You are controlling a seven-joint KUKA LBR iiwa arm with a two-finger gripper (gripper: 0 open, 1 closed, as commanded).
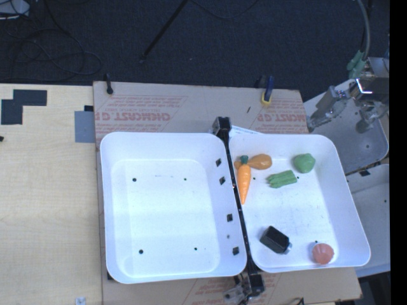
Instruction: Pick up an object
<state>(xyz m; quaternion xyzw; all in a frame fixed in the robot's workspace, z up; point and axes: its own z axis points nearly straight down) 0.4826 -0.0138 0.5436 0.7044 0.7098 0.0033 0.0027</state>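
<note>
Carrot [243,182] against right bin's [346,189] left wall, open floor beside; jaws' state unclear.

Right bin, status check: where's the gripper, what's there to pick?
Gripper outside right bin, far right corner, holding nothing. Carrot, black block, green pieces, pink ball all loose. Nothing blocking.

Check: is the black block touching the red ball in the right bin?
Apart. The camera view shows bare white bin floor between the black block and the red ball.
</note>
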